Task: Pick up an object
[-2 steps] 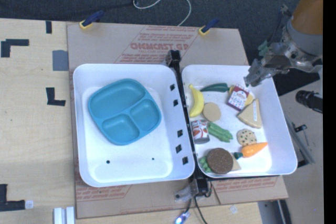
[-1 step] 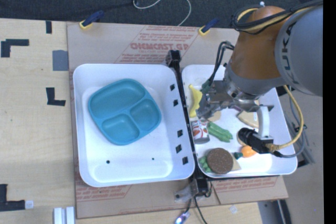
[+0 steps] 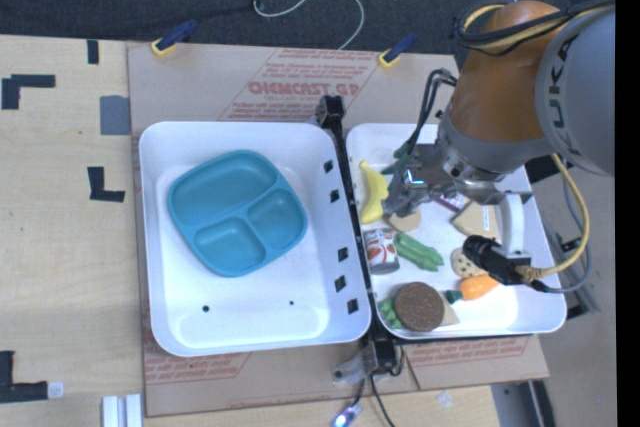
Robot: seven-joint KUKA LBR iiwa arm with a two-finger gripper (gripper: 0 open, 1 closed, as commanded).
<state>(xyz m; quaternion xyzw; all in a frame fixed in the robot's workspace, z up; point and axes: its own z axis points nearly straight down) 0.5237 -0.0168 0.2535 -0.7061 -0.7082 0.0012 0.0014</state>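
The counter (image 3: 60, 215) carries a sheet of brown cardboard (image 3: 290, 90), and on it stand two shallow white bins side by side. The left bin (image 3: 160, 315) holds a blue divided plate (image 3: 237, 211), which lies tilted, in the upper half of this bin, toward 11 o'clock from the bin's middle.

The right bin (image 3: 540, 320) holds several small things. A yellow banana (image 3: 372, 192) lies at the bin's left wall, around 10 o'clock from the bin's middle. Just below it, at about 8 o'clock, stands a small red and white can (image 3: 381, 249). A green pepper-like piece (image 3: 418, 251) lies just beside the can, on the 3 o'clock side of it. At 6 o'clock, near the lower rim, there is a round brown patty (image 3: 418, 306) with something green under its left edge. An orange carrot-like piece (image 3: 478, 287) lies at 3 o'clock from the patty, near a pale cracker (image 3: 463, 262).

The arm (image 3: 510, 85) reaches in from 3 o'clock and hangs over the upper part of the right bin. The hand (image 3: 408, 193) is low over the bin, just beside the banana, on the 3 o'clock side of it. The fingers are dark and partly hidden under the wrist, so I cannot tell if the hand is released or clenched, and I see nothing between them.

A black cable (image 3: 300, 5) runs over the dark floor at 12 o'clock.
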